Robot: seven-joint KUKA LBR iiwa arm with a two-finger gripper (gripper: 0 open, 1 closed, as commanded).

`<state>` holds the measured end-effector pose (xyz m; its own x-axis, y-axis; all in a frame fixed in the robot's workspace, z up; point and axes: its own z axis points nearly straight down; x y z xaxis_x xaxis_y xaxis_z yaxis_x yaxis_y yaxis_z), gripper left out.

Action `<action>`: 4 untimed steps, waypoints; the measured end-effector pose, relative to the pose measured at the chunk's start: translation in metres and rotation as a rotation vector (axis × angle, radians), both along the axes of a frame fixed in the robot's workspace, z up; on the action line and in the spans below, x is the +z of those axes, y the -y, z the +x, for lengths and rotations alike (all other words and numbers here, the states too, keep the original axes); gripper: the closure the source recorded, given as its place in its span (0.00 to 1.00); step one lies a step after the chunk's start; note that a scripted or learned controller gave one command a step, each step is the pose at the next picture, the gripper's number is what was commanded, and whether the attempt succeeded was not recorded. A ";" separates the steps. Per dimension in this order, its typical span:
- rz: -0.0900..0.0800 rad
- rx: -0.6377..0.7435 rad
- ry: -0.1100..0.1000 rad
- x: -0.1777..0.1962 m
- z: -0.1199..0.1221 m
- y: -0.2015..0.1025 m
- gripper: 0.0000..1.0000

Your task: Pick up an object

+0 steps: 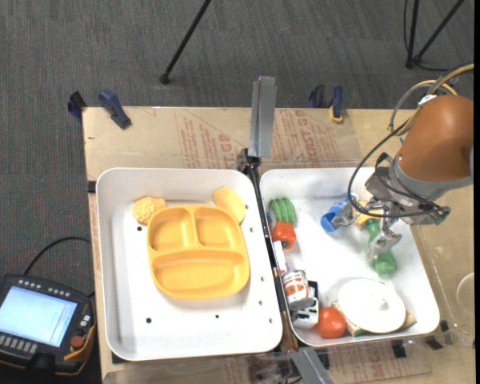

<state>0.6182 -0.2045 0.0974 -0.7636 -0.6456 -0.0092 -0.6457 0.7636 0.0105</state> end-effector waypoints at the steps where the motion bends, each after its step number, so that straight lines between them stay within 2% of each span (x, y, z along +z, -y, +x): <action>1: -0.010 0.060 0.005 -0.009 0.028 -0.086 0.00; 2: -0.012 0.032 0.005 -0.008 0.004 -0.045 0.00; 3: -0.011 0.138 0.006 -0.009 0.028 0.006 0.00; 4: -0.010 0.158 0.004 -0.009 0.001 -0.028 0.00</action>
<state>0.6193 -0.1767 0.0883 -0.6525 -0.7578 -0.0049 -0.7578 0.6525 0.0008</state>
